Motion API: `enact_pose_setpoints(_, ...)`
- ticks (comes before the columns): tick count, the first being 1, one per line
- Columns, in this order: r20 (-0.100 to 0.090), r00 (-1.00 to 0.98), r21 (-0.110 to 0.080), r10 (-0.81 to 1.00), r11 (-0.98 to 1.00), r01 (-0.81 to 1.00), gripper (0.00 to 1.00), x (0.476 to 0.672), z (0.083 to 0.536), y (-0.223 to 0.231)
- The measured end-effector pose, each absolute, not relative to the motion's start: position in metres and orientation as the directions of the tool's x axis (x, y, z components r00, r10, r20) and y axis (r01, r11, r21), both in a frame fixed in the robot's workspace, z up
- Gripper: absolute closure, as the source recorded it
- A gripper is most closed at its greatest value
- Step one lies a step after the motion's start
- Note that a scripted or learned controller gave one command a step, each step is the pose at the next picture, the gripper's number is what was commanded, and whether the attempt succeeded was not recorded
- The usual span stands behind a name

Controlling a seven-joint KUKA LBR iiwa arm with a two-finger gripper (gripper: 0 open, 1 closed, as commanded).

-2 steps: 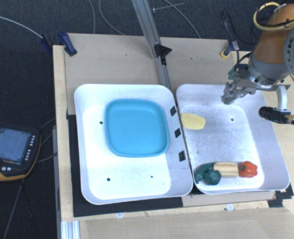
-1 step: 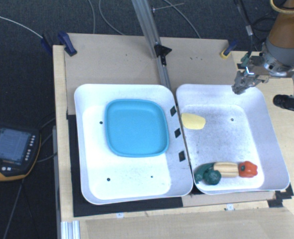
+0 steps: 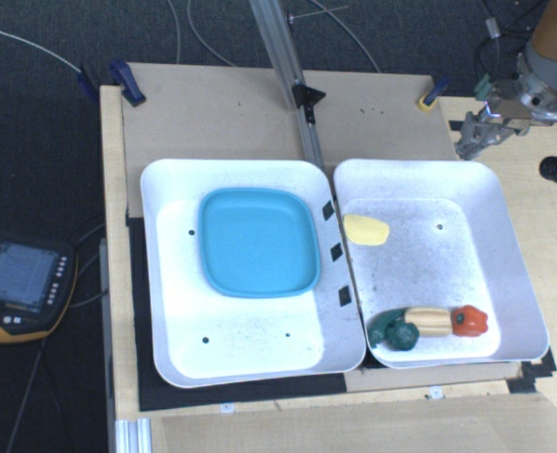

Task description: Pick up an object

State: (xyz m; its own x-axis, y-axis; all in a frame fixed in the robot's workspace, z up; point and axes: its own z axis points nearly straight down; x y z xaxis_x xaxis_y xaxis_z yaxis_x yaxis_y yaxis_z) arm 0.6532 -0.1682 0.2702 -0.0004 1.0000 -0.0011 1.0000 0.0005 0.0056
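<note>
- My jaws (image 3: 474, 140) hang off the upper right, above the bare counter (image 3: 373, 102) just beyond the far right corner of the right bin (image 3: 510, 253). Whether they are parted or closed I cannot tell at this size.
- Nothing sits between my jaws; they are well apart from every object in the bins.
- In the right bin's near edge lies a row of three things, touching end to end: a dark green lump (image 3: 394, 331) at the left, a tan cylinder (image 3: 428, 322) in the middle, a red rounded piece (image 3: 469, 321) at the right.
- The tan cylinder's long axis runs left to right, roughly parallel to the bin's near wall, its ends pointing at the green lump and the red piece.
- The tan cylinder looks smooth and matte, like wood or pale plastic; the red piece is glossy, and the green lump is knobbly and dark.
- A pale yellow object (image 3: 365, 230), flattish and rounded, rests near the far left corner of the right bin, its longer side lying left to right.
- The right bin's floor is white, speckled with fine dark marks.
- The left bin (image 3: 165, 253) carries a light blue square plate (image 3: 259, 242) with rounded corners and a raised rim, smooth plastic, lying flat.
- A handheld pendant (image 3: 19, 286) with a screen lies on the dark floor at far left.
</note>
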Motion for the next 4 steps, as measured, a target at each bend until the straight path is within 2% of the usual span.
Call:
enact_pose_setpoints(2, 0.001, -0.004, 0.0, 1.0, 0.004, 1.0, 1.0, 0.656, 0.241, -0.06)
enact_pose_setpoints(3, 0.002, -0.005, 0.001, 1.0, 0.005, 1.0, 1.0, 0.666, 0.248, -0.006)
enact_pose_setpoints(4, 0.001, -0.004, 0.0, 1.0, 0.004, 1.0, 1.0, 0.659, 0.238, 0.043)
